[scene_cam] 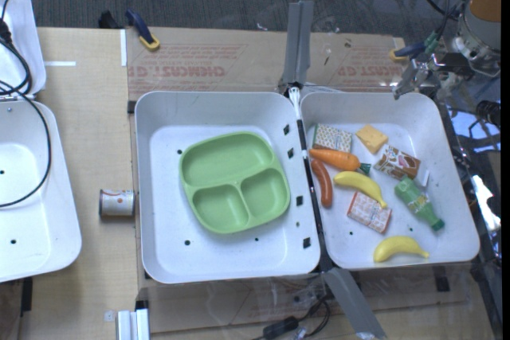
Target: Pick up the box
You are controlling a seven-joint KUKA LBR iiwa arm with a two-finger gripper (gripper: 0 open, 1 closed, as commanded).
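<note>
You see a light green plate point(233, 181), two yellow bananas point(360, 184), an orange carrot point(335, 158), a green bottle point(417, 201), and a red-and-white box point(397, 162) in white bins point(159, 251).

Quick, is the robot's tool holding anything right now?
Tool: above the right bin's far corner, nothing seen in it; open or shut cannot be told.

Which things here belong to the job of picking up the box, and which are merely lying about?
Belong to the job:
box
gripper
right bin

Lying about:
green plate
carrot
sausage
two bananas
green bottle
cheese wedge
cracker packets
</note>
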